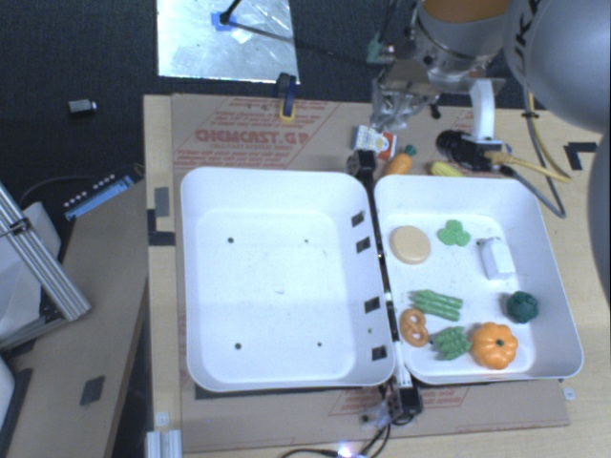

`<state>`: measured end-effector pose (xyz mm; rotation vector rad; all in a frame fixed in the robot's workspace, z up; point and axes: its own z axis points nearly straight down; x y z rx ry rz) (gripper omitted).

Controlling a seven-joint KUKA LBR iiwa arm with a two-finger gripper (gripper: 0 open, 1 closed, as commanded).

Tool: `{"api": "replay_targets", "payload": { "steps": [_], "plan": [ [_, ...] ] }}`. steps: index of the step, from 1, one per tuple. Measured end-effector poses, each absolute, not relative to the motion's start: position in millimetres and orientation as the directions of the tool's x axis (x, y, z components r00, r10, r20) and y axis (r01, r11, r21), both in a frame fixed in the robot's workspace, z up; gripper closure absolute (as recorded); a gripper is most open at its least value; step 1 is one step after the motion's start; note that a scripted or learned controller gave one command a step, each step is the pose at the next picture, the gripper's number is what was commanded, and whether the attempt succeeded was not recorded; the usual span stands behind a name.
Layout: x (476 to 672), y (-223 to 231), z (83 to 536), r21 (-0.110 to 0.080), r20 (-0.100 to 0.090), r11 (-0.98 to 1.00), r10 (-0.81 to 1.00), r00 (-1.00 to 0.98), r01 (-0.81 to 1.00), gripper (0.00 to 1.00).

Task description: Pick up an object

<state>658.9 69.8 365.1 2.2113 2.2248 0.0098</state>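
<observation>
Orange pumpkin (494, 343), pretzel (414, 326) and green beans (436, 302) lie at the right bin's (544, 256) six o'clock; cookie (411, 244) near ten. Gripper (393, 114) hovers beyond the twelve o'clock rim; grip state unreadable. Nothing lifted yet: whole pick remains.

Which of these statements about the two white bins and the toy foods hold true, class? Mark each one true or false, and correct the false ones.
1. The orange pumpkin lies in the right bin. True.
2. The pretzel lies in the left bin. False: it lies in the right bin, near the divider.
3. The pincer hangs above the far edge of the bins. True.
4. The round tan cookie sits on top of the pumpkin. False: they lie apart.
5. The green beans lie between cookie and pumpkin. True.
</observation>
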Motion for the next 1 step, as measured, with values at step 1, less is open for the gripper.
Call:
{"api": "replay_targets", "payload": {
  "steps": [1],
  "plan": [
    [585.8, 96.7, 376.3, 0.001, 0.003, 0.008, 1.0, -0.008, 1.0, 1.0]
  ]
}}
